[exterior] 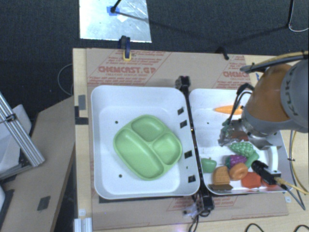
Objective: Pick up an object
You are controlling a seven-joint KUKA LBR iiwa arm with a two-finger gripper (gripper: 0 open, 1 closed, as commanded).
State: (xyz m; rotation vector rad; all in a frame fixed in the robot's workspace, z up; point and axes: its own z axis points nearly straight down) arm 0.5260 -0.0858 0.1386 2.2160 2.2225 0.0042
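The gripper hangs low over the middle of the right bin, under the grey and orange arm. Just below and to its right lie a green leafy toy and purple grapes. An orange carrot lies behind it near the bin's far side. Along the front of the bin sit a green piece, a brown waffle-like piece, a small orange piece and a red piece. The arm hides the bin's right part.
The left bin holds a light green divided plate. A black divider with clips runs between the bins. Cables trail at the right bin's front right corner. A blue clamp sits at the board's far edge.
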